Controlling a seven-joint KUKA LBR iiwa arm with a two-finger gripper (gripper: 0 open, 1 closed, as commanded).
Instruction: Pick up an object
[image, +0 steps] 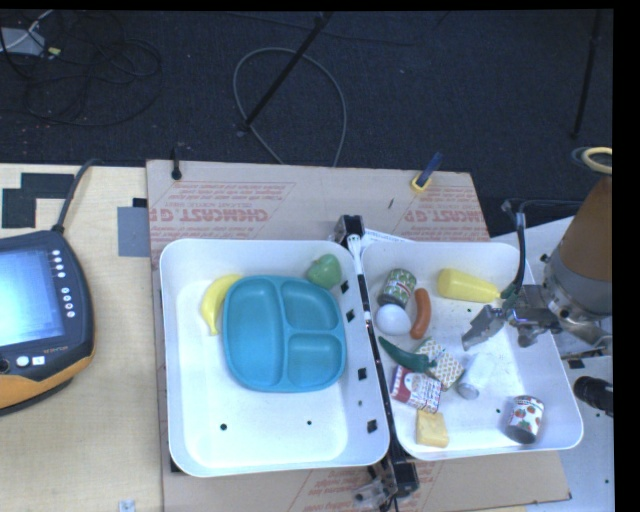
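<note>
Objects are lying scattered across the right bin (560, 440), and I am seeing my gripper (492, 326) hanging over that bin's three o'clock side, reaching in from the right. Its two dark fingers (480, 330) are spreading a little apart, with nothing sitting between them, so the claw is carrying no load as I am reading it.

Working outward from the claw: at about eleven o'clock from it, near, a yellow block (466, 286) is lying close to the bin's far wall. At nine o'clock, a red sausage-shaped piece (421, 312) is resting just beside a white egg (393, 319), and a green-labelled can (398, 288) is standing right above the egg. At about eight o'clock, a patterned packet (443, 363) is lying beside a dark green pepper-like piece (402, 352). At seven o'clock, a red and white packet (414, 388) is sitting above a yellow wedge (432, 429). At five o'clock, a small dark printed can (523, 417) is lying near the bin's near corner.

Farther out at nine o'clock, the left bin (200, 420) is holding a blue divided plate (283, 334), with a banana (214, 299) touching the plate's left edge and a green fruit (324, 269) at its upper right. At the far nine o'clock edge, a control pendant (40, 320) is resting on the bench.
</note>
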